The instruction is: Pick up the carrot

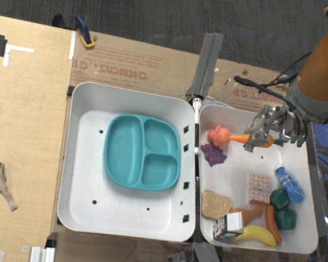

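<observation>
The carrot lies in the right bin, near its back wall, and the gripper is right on its thick end — fingers straddle it, apparently clamped on the carrot, though contact is hard to confirm. Risk here: it's an end grip, so the carrot could pivot or slip out on lifting. The pink toy touches its tip and the purple grapes sit just beside; either could get dragged.

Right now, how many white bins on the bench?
2. The left bin holds the teal divided plate; the right bin holds the carrot and other toy food, with the gripper over it.
</observation>
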Controlling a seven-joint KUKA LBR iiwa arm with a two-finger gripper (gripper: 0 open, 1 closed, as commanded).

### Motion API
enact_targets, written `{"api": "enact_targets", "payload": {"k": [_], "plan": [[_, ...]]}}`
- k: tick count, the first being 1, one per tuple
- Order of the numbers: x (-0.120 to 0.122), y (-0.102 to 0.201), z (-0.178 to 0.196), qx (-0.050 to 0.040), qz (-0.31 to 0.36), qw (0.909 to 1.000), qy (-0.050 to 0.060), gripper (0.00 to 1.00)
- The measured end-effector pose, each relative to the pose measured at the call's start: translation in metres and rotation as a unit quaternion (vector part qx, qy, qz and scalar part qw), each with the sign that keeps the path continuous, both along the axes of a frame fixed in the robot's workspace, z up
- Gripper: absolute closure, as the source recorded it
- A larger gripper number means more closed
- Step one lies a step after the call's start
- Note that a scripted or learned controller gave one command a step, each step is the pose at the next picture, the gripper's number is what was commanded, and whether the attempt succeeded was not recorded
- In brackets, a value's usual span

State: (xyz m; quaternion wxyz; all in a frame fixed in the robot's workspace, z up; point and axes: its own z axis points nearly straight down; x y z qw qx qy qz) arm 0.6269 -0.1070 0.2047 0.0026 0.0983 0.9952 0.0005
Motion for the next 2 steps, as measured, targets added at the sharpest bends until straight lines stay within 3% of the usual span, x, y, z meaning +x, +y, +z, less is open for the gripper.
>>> {"api": "enact_targets", "payload": {"k": [1,2], "plan": [[0.014,-0.049,-0.098,-0.0003,-0.021,0.9998,0.001,1.0],[0.011,0.064,-0.012,0.0001,-0.012,0.9999,0.0,1.0]]}}
